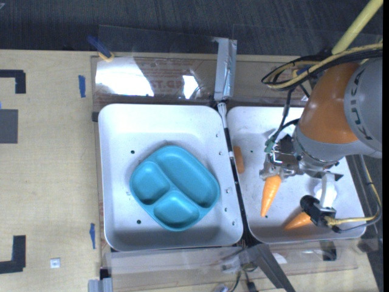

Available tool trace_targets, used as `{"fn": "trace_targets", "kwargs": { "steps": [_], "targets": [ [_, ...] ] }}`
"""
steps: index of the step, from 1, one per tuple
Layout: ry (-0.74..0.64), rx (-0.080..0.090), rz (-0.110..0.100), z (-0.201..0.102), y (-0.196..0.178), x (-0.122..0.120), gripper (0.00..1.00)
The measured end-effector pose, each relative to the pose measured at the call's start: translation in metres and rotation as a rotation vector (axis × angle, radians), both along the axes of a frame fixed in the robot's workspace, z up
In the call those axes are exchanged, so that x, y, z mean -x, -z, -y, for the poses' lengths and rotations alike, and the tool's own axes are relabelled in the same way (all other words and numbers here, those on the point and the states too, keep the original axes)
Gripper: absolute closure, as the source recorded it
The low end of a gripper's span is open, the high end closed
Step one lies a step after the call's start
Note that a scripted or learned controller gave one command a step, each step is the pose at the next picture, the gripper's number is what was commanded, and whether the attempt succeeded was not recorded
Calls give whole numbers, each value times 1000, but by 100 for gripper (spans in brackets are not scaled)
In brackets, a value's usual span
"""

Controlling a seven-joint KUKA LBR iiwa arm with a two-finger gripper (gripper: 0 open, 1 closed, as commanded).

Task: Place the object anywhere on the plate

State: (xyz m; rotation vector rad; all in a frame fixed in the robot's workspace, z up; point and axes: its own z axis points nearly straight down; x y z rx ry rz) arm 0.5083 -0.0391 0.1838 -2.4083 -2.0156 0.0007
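Note:
A blue plate (175, 186) with three compartments lies tilted in the left bin (115, 132). In the right bin (249, 126), an orange carrot (269, 194) points down toward the front, its thick end right under my gripper (278, 166). The gripper hangs over the middle of the right bin, below the orange-banded wrist. The wrist hides where the carrot's top meets the gripper, so a hold on it is unclear. A second carrot (297, 221) lies near the bin's front wall, partly behind a black fitting (313, 209) on the arm.
A small orange piece (238, 160) rests against the divider between the bins. Yellow and black cables (304, 66) loop above the right bin's back wall. A clear plastic sheet (158, 78) stands behind the left bin.

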Motion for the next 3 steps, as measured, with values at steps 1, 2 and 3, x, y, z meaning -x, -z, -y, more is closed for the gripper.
{"fn": "trace_targets", "kwargs": {
  "steps": [1,2,3],
  "targets": [
    [35,0,-1,-64,0,-32,100],
    [37,1,-1,-62,0,-32,0],
    [36,1,0,-63,-10,-33,100]
  ]
}}
